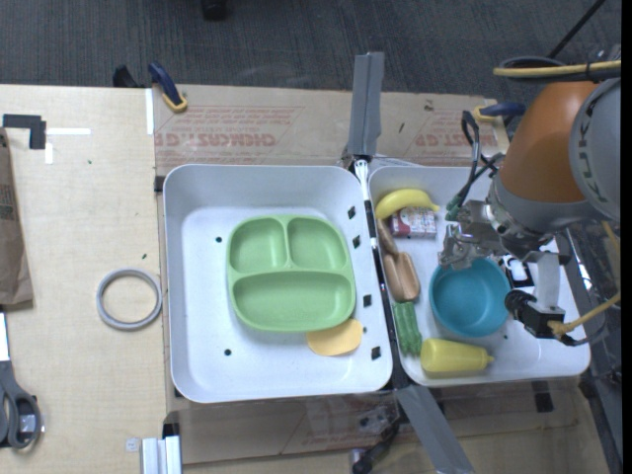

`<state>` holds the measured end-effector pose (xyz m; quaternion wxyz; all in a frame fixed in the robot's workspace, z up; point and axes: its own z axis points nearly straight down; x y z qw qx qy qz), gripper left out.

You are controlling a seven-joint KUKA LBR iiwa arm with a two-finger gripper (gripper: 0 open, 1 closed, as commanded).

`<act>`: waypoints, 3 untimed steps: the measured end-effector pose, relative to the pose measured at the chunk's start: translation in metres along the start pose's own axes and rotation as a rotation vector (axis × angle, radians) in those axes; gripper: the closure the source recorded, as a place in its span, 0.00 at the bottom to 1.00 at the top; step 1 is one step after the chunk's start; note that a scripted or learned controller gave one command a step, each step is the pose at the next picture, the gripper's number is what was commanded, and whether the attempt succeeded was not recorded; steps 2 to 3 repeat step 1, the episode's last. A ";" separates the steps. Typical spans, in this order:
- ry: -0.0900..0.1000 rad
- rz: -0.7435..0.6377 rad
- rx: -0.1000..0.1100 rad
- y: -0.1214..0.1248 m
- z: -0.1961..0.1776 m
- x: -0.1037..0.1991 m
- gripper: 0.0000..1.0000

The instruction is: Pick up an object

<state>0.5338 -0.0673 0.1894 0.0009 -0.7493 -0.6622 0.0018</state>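
Your pincer (pixel 460 248) hangs low in the right bin (pixel 563 363), just above the blue bowl (pixel 470 299) rim beside the banana (pixel 405 201), likely lining up a grab, though you cannot tell whether it is released or clenched.

arm (pixel 583 156): grey casing | orange band above wrist | black and yellow cables | metallic end effector (pixel 460 243)

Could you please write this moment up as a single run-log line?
arm: over right bin | hand: above blue bowl rim, nothing seen held | left bin: green divided plate, yellow chip
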 end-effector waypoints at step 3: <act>-0.002 -0.001 0.005 0.001 -0.006 -0.001 1.00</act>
